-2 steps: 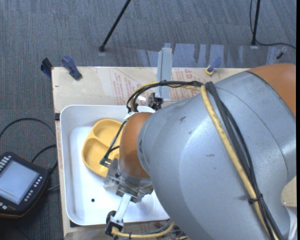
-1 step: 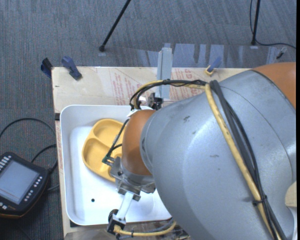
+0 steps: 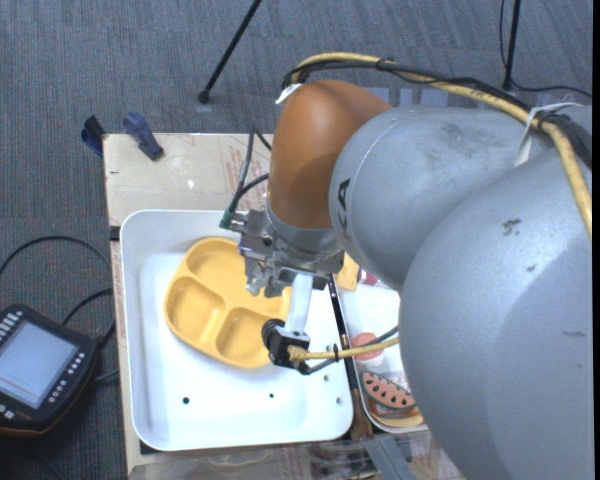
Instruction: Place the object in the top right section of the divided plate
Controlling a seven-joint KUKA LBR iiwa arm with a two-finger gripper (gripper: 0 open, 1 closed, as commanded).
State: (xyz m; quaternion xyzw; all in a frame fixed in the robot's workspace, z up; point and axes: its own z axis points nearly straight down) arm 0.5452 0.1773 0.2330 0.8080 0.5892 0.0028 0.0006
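Note:
A yellow divided plate (image 3: pixel 215 303) lies in the left white bin (image 3: pixel 160 408), toward its upper middle. My gripper (image 3: pixel 263 280) hangs over the plate's right edge, near its top right section, beneath the grey wrist and orange band (image 3: pixel 315 153). The arm hides that section and whatever lies under the gripper. I see no object between the plate and the gripper.
The right bin (image 3: pixel 365 303) is mostly hidden by the arm; a watermelon-slice toy (image 3: pixel 388 394) and a pink and yellow item (image 3: pixel 368 344) show in it. A black wrist attachment (image 3: pixel 280 346) with a yellow cable hangs over the plate's lower right. A teach pendant (image 3: pixel 30 368) lies on the floor at left.

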